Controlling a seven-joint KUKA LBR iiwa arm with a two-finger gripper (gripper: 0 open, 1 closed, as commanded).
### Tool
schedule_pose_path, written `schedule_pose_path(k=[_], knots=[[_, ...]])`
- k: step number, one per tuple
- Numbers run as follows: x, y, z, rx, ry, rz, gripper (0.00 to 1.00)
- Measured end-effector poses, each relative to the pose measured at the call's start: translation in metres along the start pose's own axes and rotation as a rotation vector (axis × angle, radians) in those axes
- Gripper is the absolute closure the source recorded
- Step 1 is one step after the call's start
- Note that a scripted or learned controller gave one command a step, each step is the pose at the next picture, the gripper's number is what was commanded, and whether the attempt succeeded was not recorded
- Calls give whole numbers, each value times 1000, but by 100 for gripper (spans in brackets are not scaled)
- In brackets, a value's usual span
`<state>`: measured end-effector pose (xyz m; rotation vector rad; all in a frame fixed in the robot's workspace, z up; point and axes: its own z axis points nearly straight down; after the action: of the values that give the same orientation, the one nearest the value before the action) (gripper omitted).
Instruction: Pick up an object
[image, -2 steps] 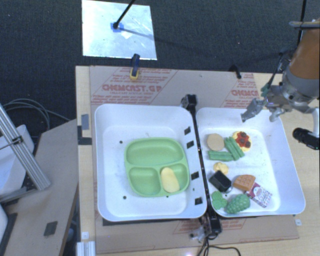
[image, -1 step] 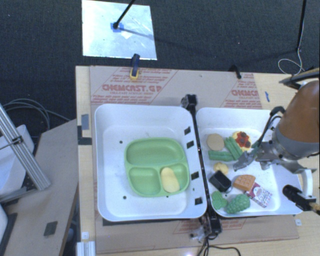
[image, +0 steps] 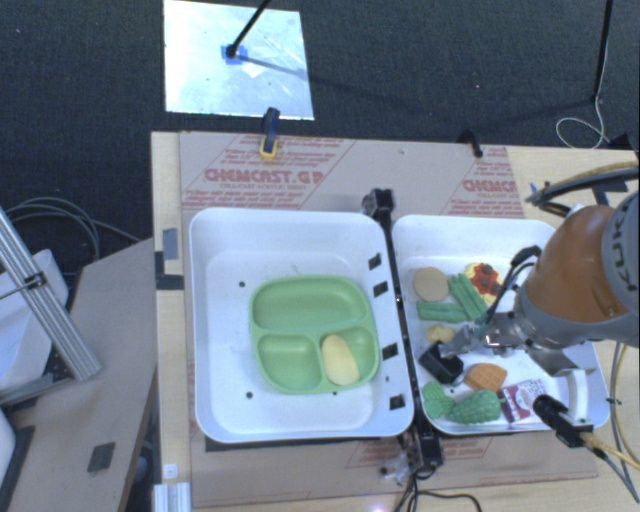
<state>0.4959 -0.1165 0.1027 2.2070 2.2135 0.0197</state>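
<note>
A grey KUKA arm (image: 585, 275) with an orange band reaches in from the right over the right-hand white bin (image: 440, 232), its gripper (image: 447, 355) low among a scatter of toy food; whether its fingers are spread or closed cannot be told from this angle, and nothing can be seen held between them. Beside the gripper lie an orange piece (image: 486, 377), a tan round piece (image: 431, 284), green bean-like pieces (image: 455, 300), a green leafy piece (image: 462, 407) and a small red-and-white packet (image: 517, 401). In the left bin (image: 215, 300), well apart, a green divided tray (image: 300, 305) holds a yellow piece (image: 340, 359) in its lower right compartment.
</note>
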Motion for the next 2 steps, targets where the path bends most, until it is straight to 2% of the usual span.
schedule_pose_path(k=[1,2], knots=[[38,97,-87,2,1,-9,0],[-14,53,23,20,3,9,0]])
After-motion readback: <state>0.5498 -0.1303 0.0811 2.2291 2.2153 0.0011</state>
